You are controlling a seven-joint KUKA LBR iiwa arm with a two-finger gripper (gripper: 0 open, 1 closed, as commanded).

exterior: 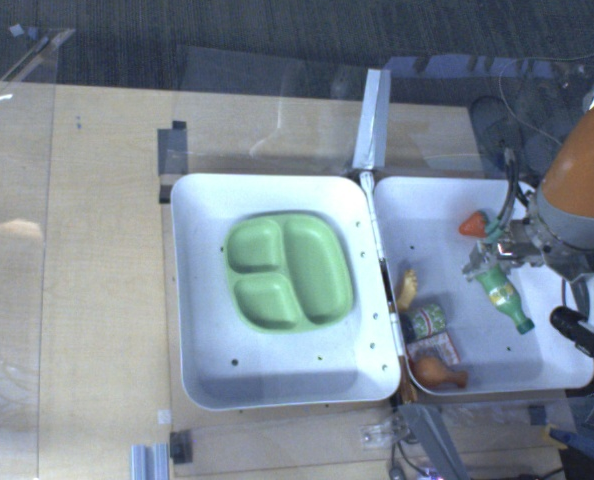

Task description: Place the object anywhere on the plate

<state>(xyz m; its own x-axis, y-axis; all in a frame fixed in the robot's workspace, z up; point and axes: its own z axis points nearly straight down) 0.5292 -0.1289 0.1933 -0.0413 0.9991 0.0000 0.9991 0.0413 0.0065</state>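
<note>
**Tool over right bin, plate bare in left bin**

While the arm (582,183) reaches in from the right, its tool (502,251) sits low in the right bin (432,203), just above the neck end of a green bottle (504,299). Can't tell if the tool is spread or pressed together; the metal parts blur together at this size, and nothing is clearly seen pinched in it. Bottle lies tilted on the bin floor, its upper end touching or just under the tool, lower end pointing toward the bin's near right corner.

A red item (472,225) lies just left of the tool, near the bin's middle. Along the right bin's left wall: a yellowish item (407,289), then a green can (428,319), a wrapped packet (439,346) just below it, and an orange-brown item (435,371) in the near left corner. These four sit close together, well apart from the bottle.

Green plate (289,270) with three compartments sits in the middle of the left bin (207,348), upright, nothing on it. Both bins rest side by side on the wooden bench (87,268).
</note>
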